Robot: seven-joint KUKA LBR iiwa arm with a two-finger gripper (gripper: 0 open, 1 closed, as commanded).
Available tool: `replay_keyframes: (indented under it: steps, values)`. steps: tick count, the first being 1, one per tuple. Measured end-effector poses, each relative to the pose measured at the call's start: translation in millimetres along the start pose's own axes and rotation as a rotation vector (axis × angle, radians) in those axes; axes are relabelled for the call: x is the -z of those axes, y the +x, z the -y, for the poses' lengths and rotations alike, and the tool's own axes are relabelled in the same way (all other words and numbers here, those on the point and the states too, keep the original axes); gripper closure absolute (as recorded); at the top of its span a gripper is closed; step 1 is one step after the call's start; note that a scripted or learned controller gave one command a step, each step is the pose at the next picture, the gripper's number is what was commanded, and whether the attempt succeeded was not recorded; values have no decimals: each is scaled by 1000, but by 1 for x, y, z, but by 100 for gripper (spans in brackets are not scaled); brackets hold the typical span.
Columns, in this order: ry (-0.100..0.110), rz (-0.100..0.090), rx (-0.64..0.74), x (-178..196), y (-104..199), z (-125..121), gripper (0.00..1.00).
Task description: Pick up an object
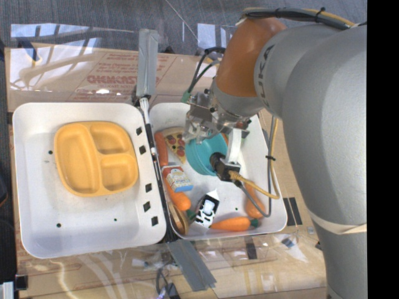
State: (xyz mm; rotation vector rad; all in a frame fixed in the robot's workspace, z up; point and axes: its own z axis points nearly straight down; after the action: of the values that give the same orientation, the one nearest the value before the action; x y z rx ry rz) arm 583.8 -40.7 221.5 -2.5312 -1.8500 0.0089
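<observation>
The right bin [275, 195] holds several objects. Among them are a teal bowl [203, 156], a pizza slice [176, 142], a red sausage [161, 148], a small printed carton [178, 180], a black-and-white bottle [206, 210] and a carrot [231, 224] along the front wall. My gripper [198, 128] hangs low over the back half of this bin, just above the bowl's far rim and beside the pizza slice. The wrist hides what lies directly under it.
In the left bin [37, 217] lies a yellow divided tray [96, 156]. A grey bar [146, 67] runs along the divider between the bins. The arm's bulk covers the right bin's right side. A second small carrot [181, 200] rests near the divider.
</observation>
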Motion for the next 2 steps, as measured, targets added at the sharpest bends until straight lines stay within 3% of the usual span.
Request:
replay_keyframes:
  steps: [1, 2]
  values:
    - [-5, 0, -161, 25, -9, -28, 100]
    - [3, 3, -93, -34, 18, 12, 100]
